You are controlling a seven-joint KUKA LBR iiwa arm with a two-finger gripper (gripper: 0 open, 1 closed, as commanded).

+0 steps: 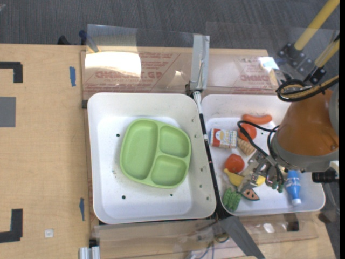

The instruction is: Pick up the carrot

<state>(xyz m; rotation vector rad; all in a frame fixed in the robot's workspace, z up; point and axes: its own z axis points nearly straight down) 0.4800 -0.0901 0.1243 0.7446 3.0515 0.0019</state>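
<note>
Carrot [257, 118] lies at the right bin's [315, 204] far side; hand [262, 171] state unclear.

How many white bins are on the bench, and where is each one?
2. The left white bin holds a green divided plate. The right white bin holds the carrot and other toy food, with the arm's gripper over it.

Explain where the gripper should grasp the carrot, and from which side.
Probably the carrot's middle, from straight above, fingers closing across its narrow width. It lies flat, lengthwise left to right, near the right bin's far wall, apart from the other toys.
</note>
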